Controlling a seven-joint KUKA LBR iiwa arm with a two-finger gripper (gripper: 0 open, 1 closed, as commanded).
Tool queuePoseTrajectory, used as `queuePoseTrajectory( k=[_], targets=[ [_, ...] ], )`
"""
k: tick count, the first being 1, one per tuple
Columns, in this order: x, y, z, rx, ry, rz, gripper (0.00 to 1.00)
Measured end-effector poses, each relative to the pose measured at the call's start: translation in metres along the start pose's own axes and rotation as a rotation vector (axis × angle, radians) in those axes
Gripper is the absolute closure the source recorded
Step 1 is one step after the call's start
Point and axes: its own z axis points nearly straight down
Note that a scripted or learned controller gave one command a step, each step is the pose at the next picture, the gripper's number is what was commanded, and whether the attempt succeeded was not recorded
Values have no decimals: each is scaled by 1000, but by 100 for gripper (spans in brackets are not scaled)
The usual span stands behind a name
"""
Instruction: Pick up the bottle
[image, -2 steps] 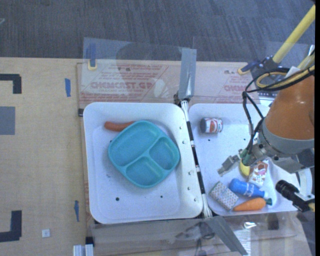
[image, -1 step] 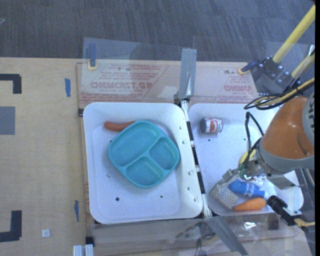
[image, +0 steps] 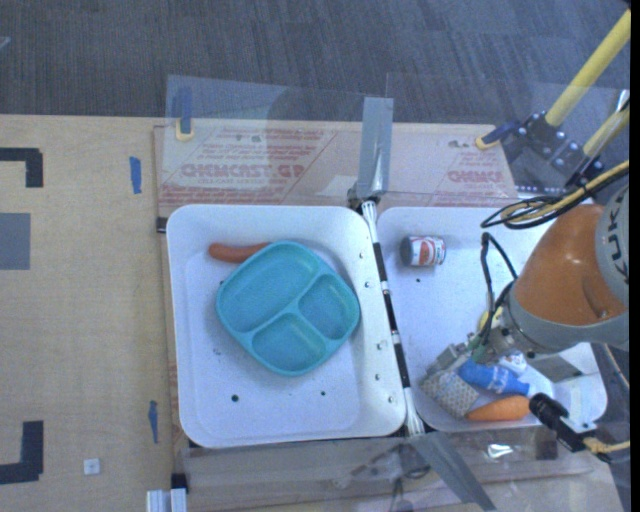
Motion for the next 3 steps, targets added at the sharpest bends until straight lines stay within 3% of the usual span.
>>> queuePoseTrajectory(
  k=[1, 2, 3],
  targets=[
    [-2, 2, -13, -10, -6, 3, 100],
    [-73, 13, -6, 9, -8, -176, 100],
    [-95, -32, 3, 3, -7, -284, 100]
  ],
)
